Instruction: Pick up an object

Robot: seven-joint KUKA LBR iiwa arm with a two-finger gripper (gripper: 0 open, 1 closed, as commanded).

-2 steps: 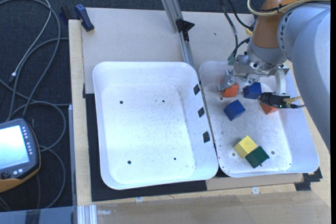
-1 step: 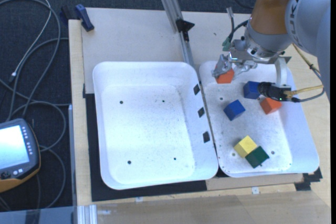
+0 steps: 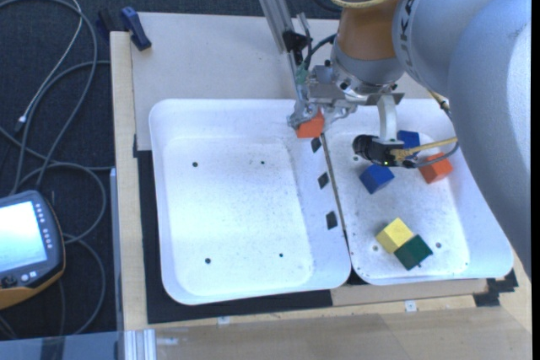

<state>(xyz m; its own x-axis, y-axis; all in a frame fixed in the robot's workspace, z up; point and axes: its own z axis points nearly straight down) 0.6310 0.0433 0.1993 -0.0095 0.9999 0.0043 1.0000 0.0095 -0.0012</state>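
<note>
Nearest you, at the near end of the right bin (image 3: 485, 253), a yellow block (image 3: 393, 233) and a green block (image 3: 413, 252) sit touching each other, both small, hard-edged cubes that look like painted wood or plastic. Farther in you have a blue block (image 3: 376, 178), a second blue block (image 3: 409, 139) partly behind the arm's hardware, and an orange block (image 3: 436, 169) just right of them. Look now at the gripper (image 3: 310, 119), over the seam where the two bins meet at their far end: an orange-red block (image 3: 310, 127) sits right at its fingers (image 3: 303, 112), which look closed in around it, so you can judge it as gripped, though the contact itself is small in view. Expect that cube to be light, stiff and not fragile, but smooth-faced, so hold it on two opposite flat sides rather than a corner. Left of it, the left bin (image 3: 169, 181) is glossy white plastic, speckled, with rounded walls. Both bins rest on a pale worktop (image 3: 211, 55).
</note>
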